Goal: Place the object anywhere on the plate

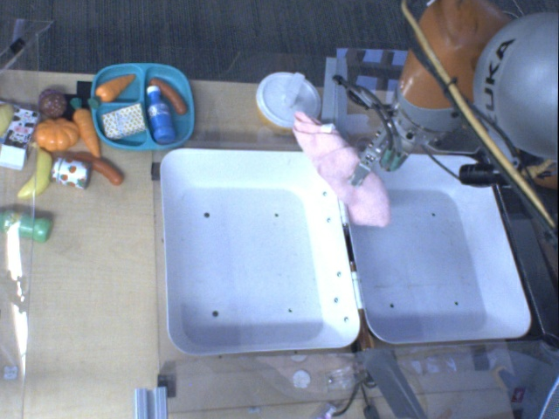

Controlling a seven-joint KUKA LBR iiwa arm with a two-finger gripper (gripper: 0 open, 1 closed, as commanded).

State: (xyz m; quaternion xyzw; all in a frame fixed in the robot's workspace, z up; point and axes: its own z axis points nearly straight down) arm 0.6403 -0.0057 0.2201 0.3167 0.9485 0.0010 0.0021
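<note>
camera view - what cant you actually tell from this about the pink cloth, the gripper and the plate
- Gripper: too small and blurred to tell whether its fingers clamp the pink cloth or merely touch it.
- Pink cloth: whether it hangs lifted or rests on the bin rim; the slanted view gives no height.
- White plate: its near edge is covered by the cloth's top end.
- Arm: cut off by the frame edge.

Robotics lab: KUKA arm (515, 68) over twin white bins (253, 339), toy food (70, 138) alongside.

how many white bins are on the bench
2. The left shallow white bin sits mid-bench beside the toy food; the right shallow white bin adjoins it, with a pink cloth draped across its upper-left corner. None appears hidden.
</note>
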